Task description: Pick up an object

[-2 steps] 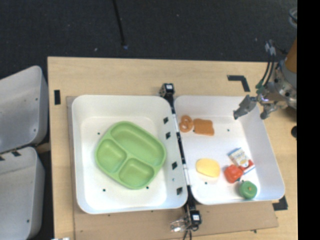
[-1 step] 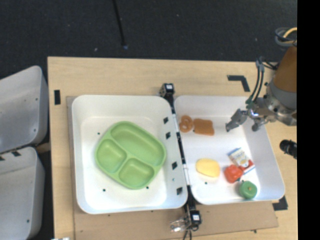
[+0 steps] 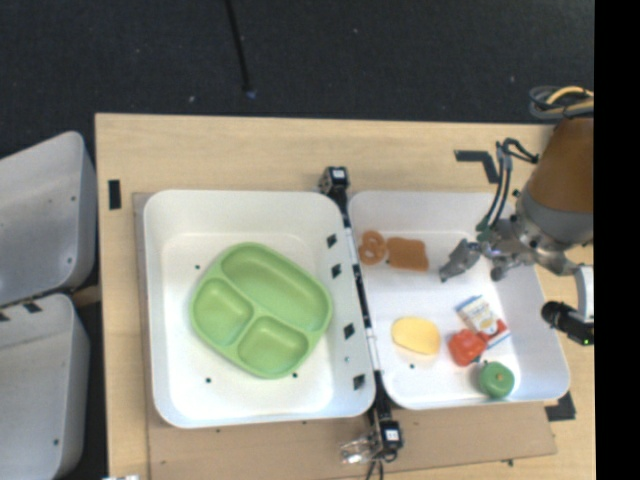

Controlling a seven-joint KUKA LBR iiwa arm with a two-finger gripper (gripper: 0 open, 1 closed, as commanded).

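Here the brown pastry (image 3: 407, 254) lies lengthwise left-right; the gripper (image 3: 482, 262) hangs spread, grasping nothing.

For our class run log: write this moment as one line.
task: pick object | tool: above right bin, holding nothing | nearest: brown item | left bin: green tray

Under me sits a pale wooden bench (image 3: 230, 148) on a dark, speckled floor (image 3: 300, 38) — a thin dark line runs slantwise across that floor. Two white chairs (image 3: 40, 228) stand just beside the bench's left edge — light is even.
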